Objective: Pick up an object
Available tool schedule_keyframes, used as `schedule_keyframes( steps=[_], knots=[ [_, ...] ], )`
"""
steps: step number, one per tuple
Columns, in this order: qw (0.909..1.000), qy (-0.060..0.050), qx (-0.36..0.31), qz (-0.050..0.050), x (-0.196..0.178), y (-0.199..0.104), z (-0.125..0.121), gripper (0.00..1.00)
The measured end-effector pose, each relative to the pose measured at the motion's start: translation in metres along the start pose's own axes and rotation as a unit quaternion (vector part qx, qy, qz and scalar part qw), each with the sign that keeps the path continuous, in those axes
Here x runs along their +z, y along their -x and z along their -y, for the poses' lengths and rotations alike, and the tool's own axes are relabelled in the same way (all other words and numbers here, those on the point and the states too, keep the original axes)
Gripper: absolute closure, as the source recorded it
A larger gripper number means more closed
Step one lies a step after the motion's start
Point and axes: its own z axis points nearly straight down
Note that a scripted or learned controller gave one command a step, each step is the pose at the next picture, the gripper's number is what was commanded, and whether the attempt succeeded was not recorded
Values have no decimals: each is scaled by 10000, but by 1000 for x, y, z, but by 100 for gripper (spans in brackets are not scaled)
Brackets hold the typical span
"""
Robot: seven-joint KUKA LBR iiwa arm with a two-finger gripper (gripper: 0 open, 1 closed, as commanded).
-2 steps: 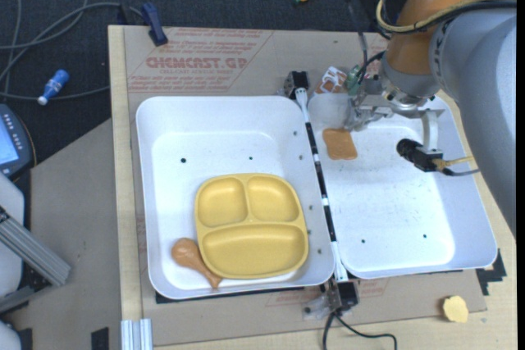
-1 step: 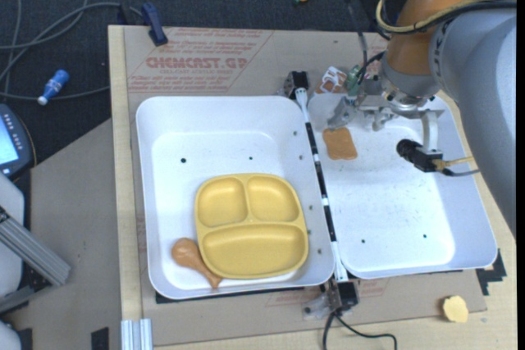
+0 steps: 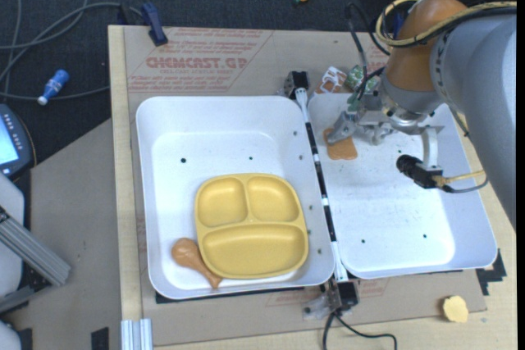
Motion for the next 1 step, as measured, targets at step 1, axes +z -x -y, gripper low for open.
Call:
schedule_keyframes(
  steps=[1],
  knots=[
    [10000, 34, -6, 4, -1, -3, -10, 0]
  ],
)
